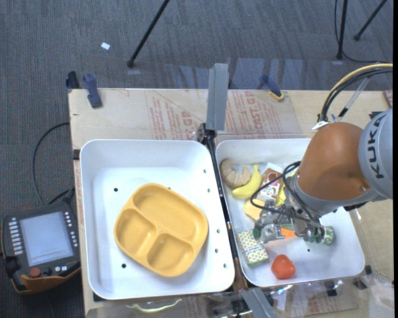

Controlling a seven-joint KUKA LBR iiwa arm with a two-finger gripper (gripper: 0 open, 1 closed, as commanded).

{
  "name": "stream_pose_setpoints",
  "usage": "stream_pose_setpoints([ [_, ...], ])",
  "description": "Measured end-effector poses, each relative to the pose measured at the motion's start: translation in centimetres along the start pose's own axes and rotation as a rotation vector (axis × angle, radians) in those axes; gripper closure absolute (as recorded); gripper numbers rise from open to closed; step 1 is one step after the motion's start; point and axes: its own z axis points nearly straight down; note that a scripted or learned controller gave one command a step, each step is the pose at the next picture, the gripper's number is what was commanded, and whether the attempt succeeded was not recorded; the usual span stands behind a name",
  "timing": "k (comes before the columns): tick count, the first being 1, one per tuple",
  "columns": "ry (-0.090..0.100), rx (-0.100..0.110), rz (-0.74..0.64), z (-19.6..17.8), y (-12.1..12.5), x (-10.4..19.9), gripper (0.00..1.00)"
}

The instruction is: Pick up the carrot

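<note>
A yellow three-compartment plastic plate [161, 228] is lying in the left white bin [93, 177]. In the right white bin [348, 260], right of the plate, the two-finger metal gripper [286, 229] is sitting with fingers spread apart directly over the small orange carrot [288, 232], a red tomato [283, 266] lying just below.

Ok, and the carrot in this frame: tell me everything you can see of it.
Little of the carrot shows: a small orange sliver in the right bin, directly under the hand, whose metal parts cover most of it. Its shape and full length cannot be made out. A red tomato lies just below it, apart.
</note>
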Motion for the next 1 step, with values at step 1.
stream_pose_setpoints([
  [1,0.007,0.001,0.391,-3.18,-0.78,2.01,1.0],
])
